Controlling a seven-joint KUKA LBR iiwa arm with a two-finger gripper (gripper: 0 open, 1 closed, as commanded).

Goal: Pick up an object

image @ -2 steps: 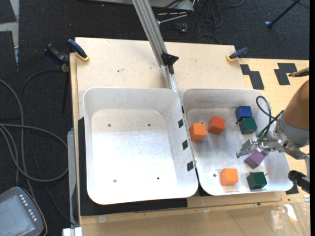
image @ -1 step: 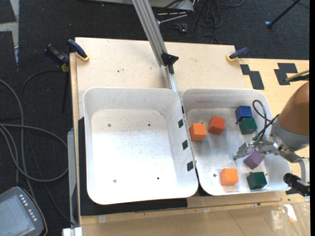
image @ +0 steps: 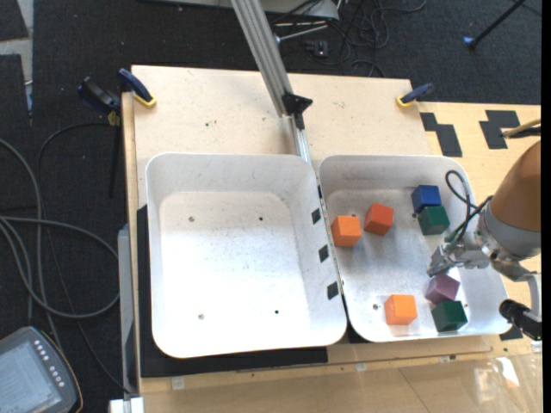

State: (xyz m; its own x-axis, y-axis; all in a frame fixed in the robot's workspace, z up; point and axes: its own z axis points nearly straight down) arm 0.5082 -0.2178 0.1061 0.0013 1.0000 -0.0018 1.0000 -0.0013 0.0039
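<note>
The right bin (image: 362, 175) holds several small blocks. Two orange blocks (image: 347, 229) (image: 379, 218) lie near its left side. A blue block (image: 425, 198) and a green block (image: 433, 219) sit at the back right. Near the front are a third orange block (image: 400, 309), a purple block (image: 442, 287) and a second green block (image: 449, 316). My gripper (image: 448, 263) hangs low over the bin's right side, just behind and above the purple block. Nothing visibly sits in its grasp.
The left bin (image: 164, 231) stands beside the right one on the pale bench. A slanted metal rail (image: 263, 41) runs from the top of the view down to the gap between the bins. Clamps (image: 138, 89) (image: 415, 95) mark the bench's back corners.
</note>
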